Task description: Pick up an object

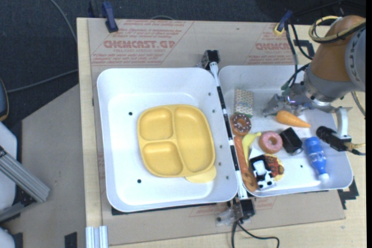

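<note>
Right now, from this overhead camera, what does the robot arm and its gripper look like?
The arm comes in from the right as a rounded grey casing with a broad orange band above the wrist. Black cables loop beside it near the bench's back edge. Its gripper is a compact grey metal piece with thin, pointed fingers, over the right white bin.

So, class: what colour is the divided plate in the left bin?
Yellow; the plate shows clearly in the camera view.
</note>
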Tool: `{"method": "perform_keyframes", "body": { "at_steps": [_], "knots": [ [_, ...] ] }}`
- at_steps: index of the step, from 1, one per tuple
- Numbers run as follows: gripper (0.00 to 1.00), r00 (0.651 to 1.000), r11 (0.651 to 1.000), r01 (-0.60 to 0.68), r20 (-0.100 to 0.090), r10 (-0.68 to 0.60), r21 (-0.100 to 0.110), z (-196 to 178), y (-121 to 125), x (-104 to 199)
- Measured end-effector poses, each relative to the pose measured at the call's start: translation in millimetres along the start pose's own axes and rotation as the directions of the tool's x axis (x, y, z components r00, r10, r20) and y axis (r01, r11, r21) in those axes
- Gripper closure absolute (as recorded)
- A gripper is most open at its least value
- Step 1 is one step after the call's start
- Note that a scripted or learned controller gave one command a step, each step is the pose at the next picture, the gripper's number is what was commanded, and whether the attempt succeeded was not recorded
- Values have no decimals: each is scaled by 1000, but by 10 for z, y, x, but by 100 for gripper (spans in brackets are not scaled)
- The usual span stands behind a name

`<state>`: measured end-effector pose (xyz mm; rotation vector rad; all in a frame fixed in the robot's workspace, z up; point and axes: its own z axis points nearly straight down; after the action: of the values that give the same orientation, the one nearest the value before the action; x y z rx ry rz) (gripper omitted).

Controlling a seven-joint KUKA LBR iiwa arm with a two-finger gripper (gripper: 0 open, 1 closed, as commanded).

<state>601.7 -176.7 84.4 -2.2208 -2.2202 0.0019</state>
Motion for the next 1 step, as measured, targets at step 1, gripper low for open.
{"method": "perform_keyframes", "body": {
  "at_steps": [1],
  "knots": [
    [100, 1000, 1000, 0, 0, 0, -3, -105, 8, 5]
  ]
}}
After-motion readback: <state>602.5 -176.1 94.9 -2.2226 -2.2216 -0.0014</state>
